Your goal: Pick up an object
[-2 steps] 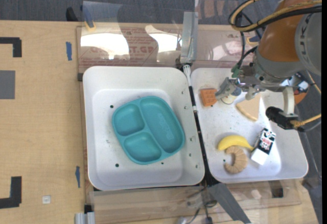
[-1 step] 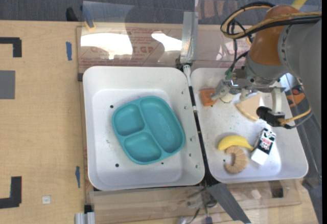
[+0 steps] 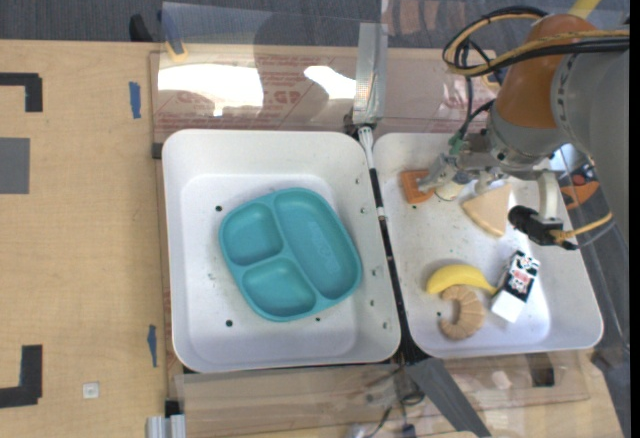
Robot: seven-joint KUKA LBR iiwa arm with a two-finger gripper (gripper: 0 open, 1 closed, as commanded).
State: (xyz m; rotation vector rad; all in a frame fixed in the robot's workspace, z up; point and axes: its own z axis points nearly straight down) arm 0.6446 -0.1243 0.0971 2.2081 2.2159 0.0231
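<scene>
The right bin (image 3: 570, 326) holds several objects. An orange piece (image 3: 412, 187) lies near its back left corner. A tan wedge (image 3: 487, 215) rests just right of it. Toward the front lie a yellow banana (image 3: 458, 277), a brown round pastry (image 3: 463, 314) and a small white and black carton (image 3: 515, 287). My gripper (image 3: 446, 178) hangs low over the back of this bin, right beside the orange piece and above the tan wedge's left tip. The wrist hides what is directly under it.
The left bin (image 3: 190, 176) holds a teal divided plate (image 3: 290, 253). A metal divider (image 3: 380, 226) separates the two bins. Clear plastic walls (image 3: 300, 76) stand behind both bins. The arm's grey and orange body (image 3: 545, 96) and cables cover the right bin's back right corner.
</scene>
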